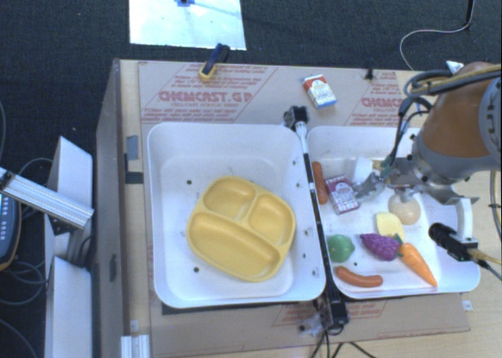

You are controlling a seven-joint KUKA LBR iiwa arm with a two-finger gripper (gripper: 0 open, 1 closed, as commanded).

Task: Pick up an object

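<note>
While the gripper [375, 184] hangs over the right bin [349, 143], I cannot tell how its claw stands. Near it lie a maroon packet [342, 194], a cream onion [405, 210], purple grapes [380, 246], a carrot [418, 263], a green ball [340, 248] and a sausage [359, 277]. Left of the right bin, the left bin [174, 191] holds a yellow tray [241, 227].

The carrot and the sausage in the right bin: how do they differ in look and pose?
The carrot is orange and tapers to a point; the sausage is reddish-brown with rounded ends. The carrot lies diagonally near the bin's right edge; the sausage lies almost level along the front wall. Both are long toy foods in the right bin.
</note>
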